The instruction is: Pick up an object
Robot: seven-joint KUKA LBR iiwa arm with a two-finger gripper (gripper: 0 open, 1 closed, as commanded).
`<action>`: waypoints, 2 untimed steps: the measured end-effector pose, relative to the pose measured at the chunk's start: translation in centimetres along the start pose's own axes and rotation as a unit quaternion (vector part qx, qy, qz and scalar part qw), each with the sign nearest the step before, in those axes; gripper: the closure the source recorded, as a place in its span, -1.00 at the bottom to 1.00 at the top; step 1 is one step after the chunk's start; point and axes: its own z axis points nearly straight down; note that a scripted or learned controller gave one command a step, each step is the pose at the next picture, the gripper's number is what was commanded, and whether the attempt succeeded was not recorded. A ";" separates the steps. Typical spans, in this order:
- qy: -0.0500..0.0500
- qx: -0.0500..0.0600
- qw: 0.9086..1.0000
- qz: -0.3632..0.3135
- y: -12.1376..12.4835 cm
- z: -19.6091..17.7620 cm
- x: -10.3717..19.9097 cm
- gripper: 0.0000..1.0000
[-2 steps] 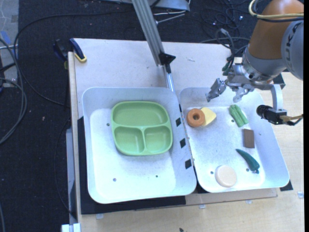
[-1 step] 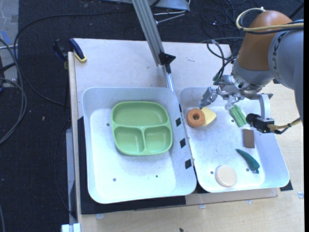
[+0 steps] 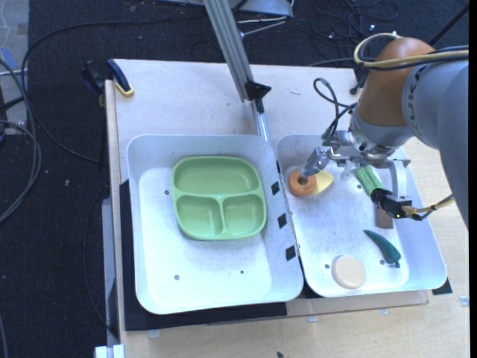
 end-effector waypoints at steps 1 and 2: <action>0.000 -0.003 1.000 0.000 0.1 -1.3 0.0 1.00; -0.001 -0.006 1.000 0.000 0.2 -7.1 -1.0 1.00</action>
